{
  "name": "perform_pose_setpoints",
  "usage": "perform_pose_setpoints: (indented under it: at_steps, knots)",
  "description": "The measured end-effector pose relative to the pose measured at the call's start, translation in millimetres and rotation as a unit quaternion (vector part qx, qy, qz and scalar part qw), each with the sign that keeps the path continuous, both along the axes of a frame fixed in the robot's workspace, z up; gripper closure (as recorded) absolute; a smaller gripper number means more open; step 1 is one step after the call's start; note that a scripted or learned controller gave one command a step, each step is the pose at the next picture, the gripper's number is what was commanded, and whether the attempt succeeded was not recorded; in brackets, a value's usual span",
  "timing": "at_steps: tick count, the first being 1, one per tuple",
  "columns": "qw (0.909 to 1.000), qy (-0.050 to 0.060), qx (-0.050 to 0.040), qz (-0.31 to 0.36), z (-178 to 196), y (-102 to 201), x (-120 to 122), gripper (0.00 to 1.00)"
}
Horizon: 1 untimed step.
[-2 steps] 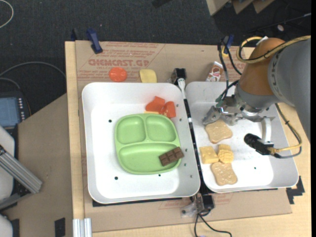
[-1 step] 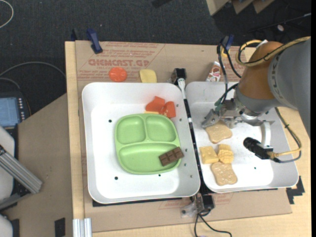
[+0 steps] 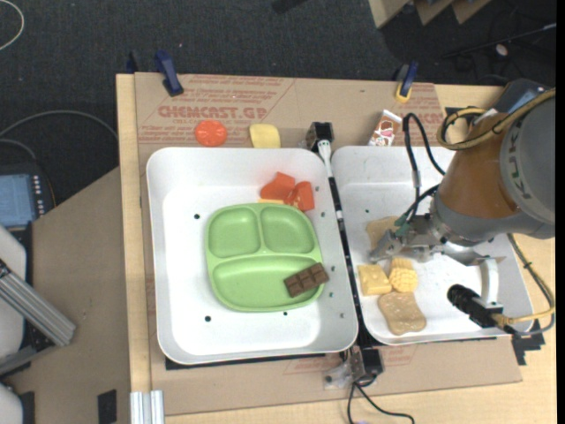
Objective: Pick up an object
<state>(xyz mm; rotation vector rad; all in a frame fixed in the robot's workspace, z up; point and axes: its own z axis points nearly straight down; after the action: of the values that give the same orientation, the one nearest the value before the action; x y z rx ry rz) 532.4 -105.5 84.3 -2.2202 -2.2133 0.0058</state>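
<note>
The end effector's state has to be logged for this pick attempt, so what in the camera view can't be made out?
- End effector: too small and in shadow under the arm's wrist; whether it grips anything is unreadable.
- Pale item beside it: partly covered by the end effector, its kind is unclear.
- Right bin: its far right part is hidden under the arm.
- Small carton behind the bins: print too small to read.

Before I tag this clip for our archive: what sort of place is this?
Probably a robotics lab bench set up for grasping trials. Two white bins sit on a clamped board, toy food lies in the right one, and a robot arm reaches in, with loose cables around.
</note>
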Motion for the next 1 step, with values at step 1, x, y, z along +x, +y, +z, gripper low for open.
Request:
perform_pose_setpoints:
  at_steps: [1]
  knots:
    - [1.0000, -0.002, -0.0002, 0.001, 0.5, 2.1, -30.7, 0.00]
